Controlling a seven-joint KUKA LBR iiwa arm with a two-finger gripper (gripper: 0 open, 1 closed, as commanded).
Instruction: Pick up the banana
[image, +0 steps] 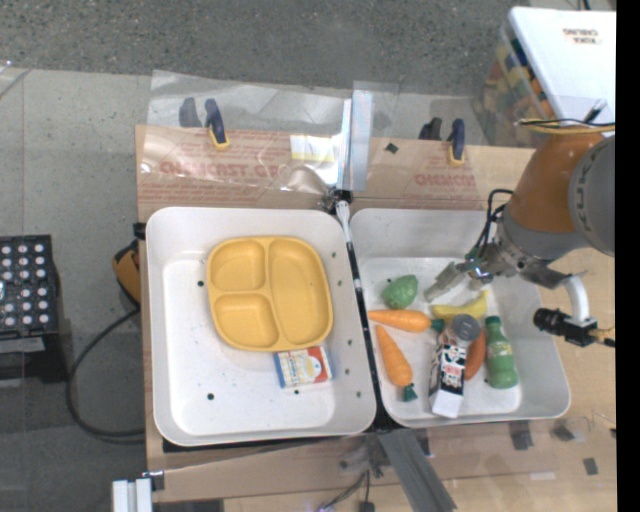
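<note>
Yellow tray (270, 293) and carton (302, 367) in left bin (165, 330); banana (470, 305) in right bin (540, 380); hand (447, 284) state unclear.

The right-hand shallow white bin (520, 405) is crowded. The yellow banana (468, 306) is hemmed in: a green round vegetable (401, 292) to its left, an orange carrot (400, 320) just below-left, and a grey-capped black-and-white bottle (453, 362), a green bottle (499, 353) and a reddish piece (475, 352) close below. The bin's upper floor lies bare. The left-hand white bin (170, 350) has open floor around its yellow divided plate (270, 292) and small blue-and-white carton (302, 366).
</note>
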